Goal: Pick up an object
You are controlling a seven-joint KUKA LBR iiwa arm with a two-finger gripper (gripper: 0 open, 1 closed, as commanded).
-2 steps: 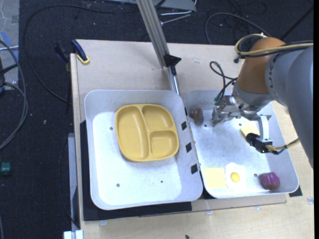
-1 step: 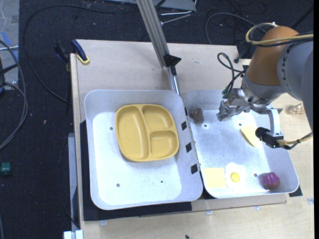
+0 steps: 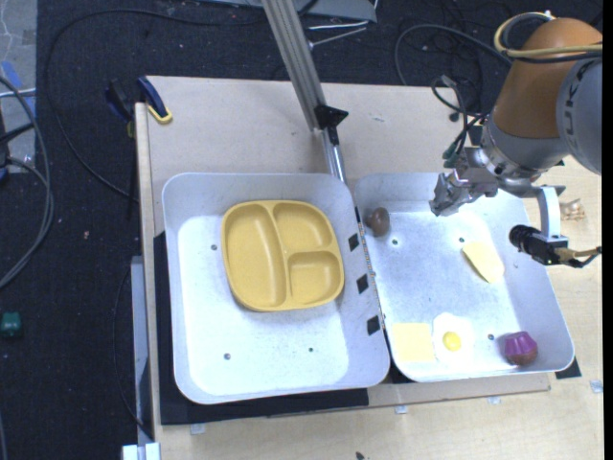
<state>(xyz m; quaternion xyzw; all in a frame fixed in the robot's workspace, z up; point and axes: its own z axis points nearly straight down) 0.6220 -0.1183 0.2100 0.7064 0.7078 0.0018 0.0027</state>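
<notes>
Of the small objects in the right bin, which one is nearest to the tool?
The pale yellow wedge, just below and right of the tool. The brown lump sits farther left; the fried egg and purple piece lie near the front edge.

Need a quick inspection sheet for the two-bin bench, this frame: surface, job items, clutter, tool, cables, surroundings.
Surface: wooden bench bearing left bin and right bin, side by side.
Job's things: right bin holds a brown round piece, yellow wedge, pale yellow square, fried egg and purple piece; square and egg lie close together. Left bin holds a yellow divided plate.
Clutter: blue and yellow clamp at the bench's far left corner.
Grippers: tool over the right bin's far edge; nothing seen in it.
Cables: black cables on the floor; yellow cable looped on the arm.
Surroundings: dark floor, slanted metal pole.
</notes>
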